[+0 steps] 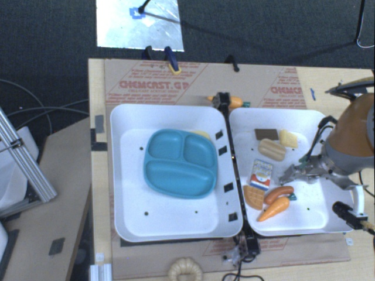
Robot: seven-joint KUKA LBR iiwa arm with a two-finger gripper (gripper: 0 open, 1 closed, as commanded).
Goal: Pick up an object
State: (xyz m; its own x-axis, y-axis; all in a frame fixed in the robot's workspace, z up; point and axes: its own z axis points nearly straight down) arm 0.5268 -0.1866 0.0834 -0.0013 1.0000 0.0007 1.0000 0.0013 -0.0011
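Note:
The right bin (pixel 304 221) holds several toy foods: a brown bar (pixel 266 134), a pale yellow block (pixel 288 138), a tan bun (pixel 272 150), a small carton (pixel 261 174), a waffle (pixel 253 196), a red sausage (pixel 276 193) and an orange carrot (pixel 273 209). My gripper (pixel 291 174) reaches in from the right and hangs low over the bin's middle, just above and right of the sausage and right of the carton. I see nothing held in it. The arm's orange band (pixel 351 136) covers the bin's right side.
In the left bin (pixel 132 127) lies a blue divided plate (pixel 179 163) with a yellow piece (pixel 202 134) peeking out behind it. An orange item (pixel 235 102) sits on the clamp between the bins at the back. A beige ring (pixel 184 270) lies at the bench's front edge.

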